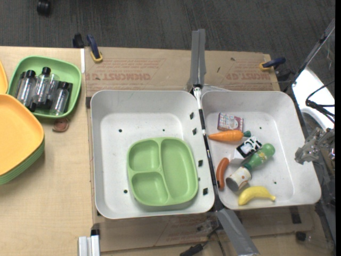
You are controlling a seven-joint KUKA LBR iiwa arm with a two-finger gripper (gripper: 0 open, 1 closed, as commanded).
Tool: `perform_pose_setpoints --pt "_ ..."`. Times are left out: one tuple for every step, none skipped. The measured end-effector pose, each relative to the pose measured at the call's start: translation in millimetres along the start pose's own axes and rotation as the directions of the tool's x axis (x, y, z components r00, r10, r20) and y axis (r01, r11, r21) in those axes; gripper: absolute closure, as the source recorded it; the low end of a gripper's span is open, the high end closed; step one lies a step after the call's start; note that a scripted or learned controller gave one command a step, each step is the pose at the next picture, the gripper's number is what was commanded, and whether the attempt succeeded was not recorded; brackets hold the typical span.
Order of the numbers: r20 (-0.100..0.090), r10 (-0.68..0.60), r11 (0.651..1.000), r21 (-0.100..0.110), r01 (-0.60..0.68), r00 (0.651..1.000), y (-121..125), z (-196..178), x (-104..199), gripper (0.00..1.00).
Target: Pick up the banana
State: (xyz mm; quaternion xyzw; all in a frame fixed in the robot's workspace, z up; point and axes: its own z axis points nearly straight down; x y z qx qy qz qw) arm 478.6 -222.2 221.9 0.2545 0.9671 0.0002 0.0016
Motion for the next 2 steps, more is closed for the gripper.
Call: perform_pose_setpoints --pt "-0.003 -0.283 0.959 -0.001 0.283 0.959 0.6 16.5 0.6 1.0" --pt "0.002 -0.622 0.783 -0.001 0.622 0.783 0.8 -11.6 -0.4 1.0"
